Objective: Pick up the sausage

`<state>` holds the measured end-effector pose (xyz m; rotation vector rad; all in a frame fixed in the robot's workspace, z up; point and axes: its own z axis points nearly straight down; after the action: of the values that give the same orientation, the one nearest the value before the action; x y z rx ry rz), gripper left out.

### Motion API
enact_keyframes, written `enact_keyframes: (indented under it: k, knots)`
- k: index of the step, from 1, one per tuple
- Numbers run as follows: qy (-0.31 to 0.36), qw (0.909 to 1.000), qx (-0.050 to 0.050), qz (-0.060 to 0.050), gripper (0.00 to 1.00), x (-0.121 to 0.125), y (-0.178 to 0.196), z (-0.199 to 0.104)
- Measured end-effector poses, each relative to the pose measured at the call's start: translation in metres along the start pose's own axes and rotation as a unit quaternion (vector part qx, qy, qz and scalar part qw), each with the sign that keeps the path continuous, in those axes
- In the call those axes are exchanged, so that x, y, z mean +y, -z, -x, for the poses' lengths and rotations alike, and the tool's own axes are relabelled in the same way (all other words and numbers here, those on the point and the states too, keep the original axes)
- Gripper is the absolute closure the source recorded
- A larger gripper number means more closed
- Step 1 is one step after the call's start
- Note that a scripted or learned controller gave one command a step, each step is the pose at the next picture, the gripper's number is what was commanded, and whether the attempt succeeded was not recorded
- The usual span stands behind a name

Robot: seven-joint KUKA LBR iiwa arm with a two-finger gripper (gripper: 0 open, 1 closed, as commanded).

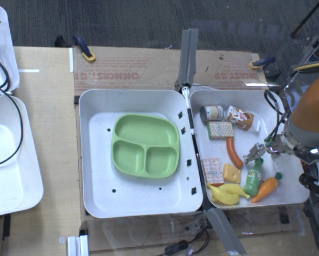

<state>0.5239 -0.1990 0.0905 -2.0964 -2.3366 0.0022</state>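
At the lower right of the frame, toy food: a yellow banana [225, 194], a green bottle [253, 179] and a carrot [266, 188] lie along the near edge of the right bin [293, 196], with a patterned packet [212, 170] and a small orange-yellow block [231, 173] just behind them.

Sausage, place: the sausage [233, 152] lies in the middle of the right bin, right of centre in the frame, between the packet on its left and the gripper on its right.

Sausage, look: a slim orange-red tube, gently curved, lying flat on the bin floor and running from upper left to lower right; its lower end sits close to the orange-yellow block.

Gripper: the gripper [254, 155] hangs low over the bin, just beside the sausage on its right and above the green bottle; the fingers look parted and nothing sits between them.

Progress: judged from this, the sausage is not yet picked up; it rests on the bin floor. The reach looks partly done; closing on the sausage and lifting are left.

Farther back in the right bin: a box with a checked face [220, 129], a small can [213, 112] and a brown-and-white pack [240, 118].

Left bin: the left bin [95, 143], at the middle of the frame, holds a green divided plate [146, 145].
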Motion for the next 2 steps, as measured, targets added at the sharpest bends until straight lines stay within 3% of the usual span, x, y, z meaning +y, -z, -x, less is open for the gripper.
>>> enact_keyframes:
  k: [1, 2]
  knots:
    - [0.067, 0.9978, -0.001, 0.001, 0.0, 0.002, 0.001, 0.001]
    - [0.046, 0.9989, -0.001, 0.001, 0.0, 0.042, 0.023, -0.003]
